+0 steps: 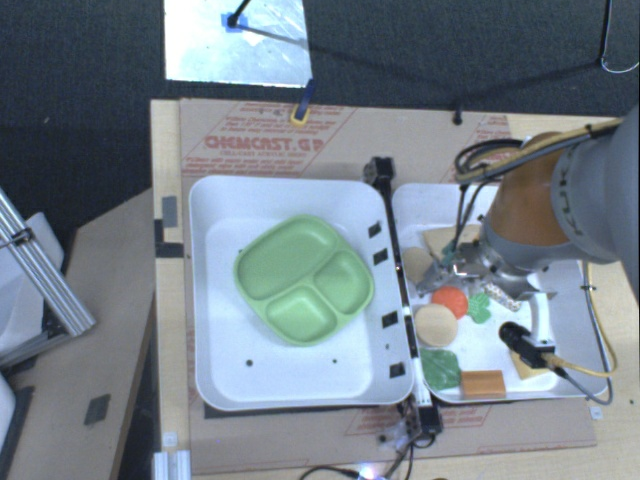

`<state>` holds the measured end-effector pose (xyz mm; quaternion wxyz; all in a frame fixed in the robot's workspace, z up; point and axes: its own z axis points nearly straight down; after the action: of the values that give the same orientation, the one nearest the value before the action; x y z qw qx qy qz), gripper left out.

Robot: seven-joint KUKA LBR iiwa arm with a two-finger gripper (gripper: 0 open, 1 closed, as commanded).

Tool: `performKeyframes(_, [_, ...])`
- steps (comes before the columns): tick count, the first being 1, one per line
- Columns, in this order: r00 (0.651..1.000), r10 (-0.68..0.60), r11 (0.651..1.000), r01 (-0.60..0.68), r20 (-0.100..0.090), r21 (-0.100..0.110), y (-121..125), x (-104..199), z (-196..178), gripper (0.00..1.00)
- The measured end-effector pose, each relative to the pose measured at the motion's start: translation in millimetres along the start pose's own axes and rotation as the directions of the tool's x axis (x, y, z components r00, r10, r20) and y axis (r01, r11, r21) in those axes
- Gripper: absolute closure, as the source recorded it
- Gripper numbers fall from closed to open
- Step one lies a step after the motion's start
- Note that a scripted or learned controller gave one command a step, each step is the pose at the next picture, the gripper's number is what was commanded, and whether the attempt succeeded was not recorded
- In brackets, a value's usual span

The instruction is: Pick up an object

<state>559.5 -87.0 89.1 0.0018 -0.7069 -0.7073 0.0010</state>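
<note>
Grey arm with orange band (540, 213) reaching low into right white bin (570, 308), gripper (462, 273) over round orange-red ball (451, 300), grip state impossible to tell, green sectioned plastic plate (303, 279) in left white bin (215, 268)

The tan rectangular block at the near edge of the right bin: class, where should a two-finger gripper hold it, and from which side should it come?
Grip the tan block across its short width, coming straight down from above. It lies flat with its long sides exposed, while the right bin's near wall and the green piece at its left end leave little room for a sideways approach.
</note>
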Motion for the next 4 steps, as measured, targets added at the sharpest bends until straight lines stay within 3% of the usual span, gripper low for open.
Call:
performKeyframes(1, [1.000, 0.000, 1.000, 0.000, 0.001, -0.006, 1.8, -0.3, -13.7, 1.00])
performKeyframes(3, [1.000, -0.004, 1.000, 0.004, 0.003, -0.012, 4.5, -12.8, -137.7, 1.00])
performKeyframes(4, [1.000, -0.004, 1.000, 0.004, 0.001, -0.007, 5.4, -12.8, -135.6, 1.00])
